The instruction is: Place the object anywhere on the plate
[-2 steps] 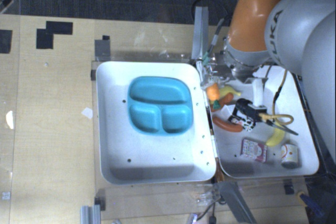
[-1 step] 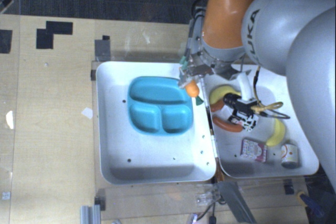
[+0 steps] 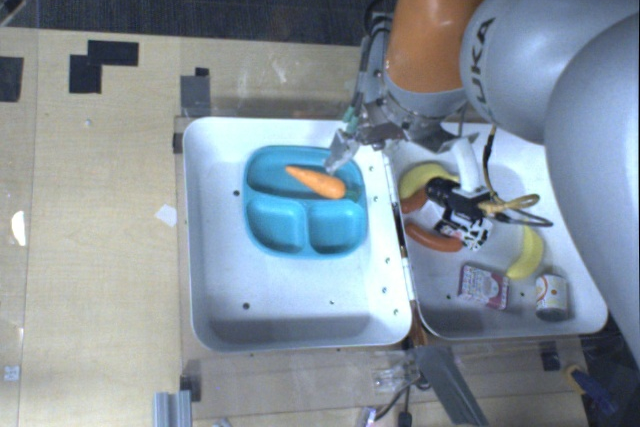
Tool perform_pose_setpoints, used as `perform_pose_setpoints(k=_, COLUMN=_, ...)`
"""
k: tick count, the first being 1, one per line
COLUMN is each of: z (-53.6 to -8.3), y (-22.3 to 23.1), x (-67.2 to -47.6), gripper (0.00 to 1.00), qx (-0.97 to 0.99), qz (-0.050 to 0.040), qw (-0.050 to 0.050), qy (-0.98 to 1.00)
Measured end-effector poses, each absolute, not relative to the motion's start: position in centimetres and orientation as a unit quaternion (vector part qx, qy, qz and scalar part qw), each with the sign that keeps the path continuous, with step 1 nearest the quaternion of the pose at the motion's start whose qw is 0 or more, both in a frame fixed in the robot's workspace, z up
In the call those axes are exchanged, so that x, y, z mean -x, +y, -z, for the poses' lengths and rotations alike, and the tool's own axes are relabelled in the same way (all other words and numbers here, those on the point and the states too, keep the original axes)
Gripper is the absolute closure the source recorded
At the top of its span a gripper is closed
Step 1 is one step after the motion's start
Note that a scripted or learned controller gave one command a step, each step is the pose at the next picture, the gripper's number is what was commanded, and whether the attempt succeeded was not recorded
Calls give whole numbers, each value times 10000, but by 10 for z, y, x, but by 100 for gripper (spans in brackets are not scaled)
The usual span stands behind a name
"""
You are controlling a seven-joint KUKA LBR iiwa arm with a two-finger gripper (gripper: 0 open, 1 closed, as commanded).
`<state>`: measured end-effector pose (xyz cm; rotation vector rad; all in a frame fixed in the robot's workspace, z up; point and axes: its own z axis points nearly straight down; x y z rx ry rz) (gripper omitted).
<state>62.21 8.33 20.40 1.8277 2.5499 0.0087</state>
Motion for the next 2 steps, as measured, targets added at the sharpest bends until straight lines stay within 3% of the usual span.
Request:
perform_pose_setpoints(k=1, z=-316, y=67, x=-637, gripper=0, qx=-6059, qz=-31, qw=28, qy=7956)
perform_pose_setpoints(k=2, z=-420, y=22, x=-642, gripper=0, qx=-6934, qz=-25, qw=26, qy=7205)
